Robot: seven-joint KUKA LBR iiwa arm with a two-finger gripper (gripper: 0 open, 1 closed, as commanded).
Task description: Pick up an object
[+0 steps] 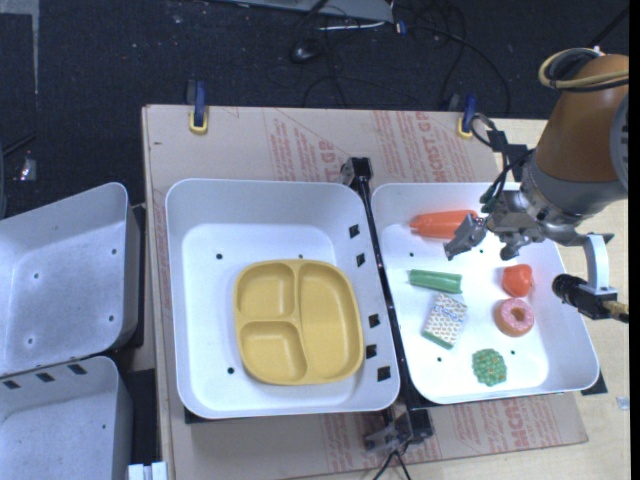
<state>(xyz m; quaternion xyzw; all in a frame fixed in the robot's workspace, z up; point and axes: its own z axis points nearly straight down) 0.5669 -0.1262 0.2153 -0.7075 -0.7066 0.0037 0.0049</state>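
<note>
White bins sit side by side; the left bin (190, 268) carries a yellow divided plate (298, 321). The gripper (490, 236) hangs over the right bin (570, 353), fingers spread, pinching nothing, beside the orange carrot (440, 224). Below lie a patterned block (445, 320), green stick (435, 280), doughnut (515, 317), broccoli (489, 366), and red piece (517, 280).

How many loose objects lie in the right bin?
6: carrot at the top, green stick, patterned block, red piece, donut, green cluster nearest. The arm may hide more.
</note>
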